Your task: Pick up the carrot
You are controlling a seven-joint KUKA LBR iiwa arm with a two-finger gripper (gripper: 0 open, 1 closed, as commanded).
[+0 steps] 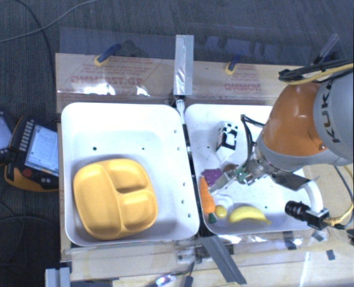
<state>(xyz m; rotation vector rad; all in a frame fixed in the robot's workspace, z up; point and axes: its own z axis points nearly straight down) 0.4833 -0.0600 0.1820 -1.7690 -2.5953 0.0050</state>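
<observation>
The orange carrot lies lengthwise along the left wall of the right bin, with its green top toward the front edge. My gripper reaches down and to the left from the orange wrist, low over the bin floor, just right of the carrot's upper end. It is next to a purple item. The view is too small and cluttered there to tell whether anything sits in the gripper.
A banana and a small yellow fruit lie at the right bin's front. A black-and-white item sits farther back. The left bin holds a yellow divided plate. A pendant lies off the bench at left.
</observation>
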